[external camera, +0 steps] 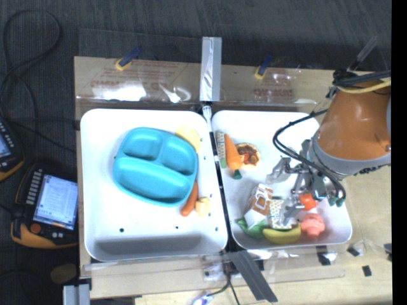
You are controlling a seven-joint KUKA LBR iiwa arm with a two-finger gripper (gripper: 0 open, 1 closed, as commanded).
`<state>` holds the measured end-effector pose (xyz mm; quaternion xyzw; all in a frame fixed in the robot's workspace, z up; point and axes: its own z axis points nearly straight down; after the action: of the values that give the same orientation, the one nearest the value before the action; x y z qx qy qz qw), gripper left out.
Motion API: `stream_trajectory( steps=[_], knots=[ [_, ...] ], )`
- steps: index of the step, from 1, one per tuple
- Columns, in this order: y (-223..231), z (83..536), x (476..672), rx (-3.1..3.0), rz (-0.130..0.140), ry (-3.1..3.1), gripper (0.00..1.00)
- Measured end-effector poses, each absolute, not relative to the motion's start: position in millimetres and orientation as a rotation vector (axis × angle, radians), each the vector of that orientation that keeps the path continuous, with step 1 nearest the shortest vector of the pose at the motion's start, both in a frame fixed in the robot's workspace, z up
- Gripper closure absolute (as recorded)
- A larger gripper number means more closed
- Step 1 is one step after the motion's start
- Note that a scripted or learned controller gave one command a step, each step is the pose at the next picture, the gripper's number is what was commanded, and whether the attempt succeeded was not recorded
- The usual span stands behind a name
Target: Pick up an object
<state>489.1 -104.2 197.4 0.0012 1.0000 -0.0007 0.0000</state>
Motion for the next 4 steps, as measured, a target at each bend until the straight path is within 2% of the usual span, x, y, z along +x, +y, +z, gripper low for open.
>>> stream_trajectory(
  steps=[1,2,3,4],
  knots=[
    [-98,122,493.6,0.544,0.0,3.062,0.0],
    [-147,118,493.5,1.197,0.008,2.871,0.0],
    [-215,93,493.7,1.712,0.016,2.61,0.0],
    [-215,101,493.5,1.71,0.009,2.611,1.0]
  ],
)
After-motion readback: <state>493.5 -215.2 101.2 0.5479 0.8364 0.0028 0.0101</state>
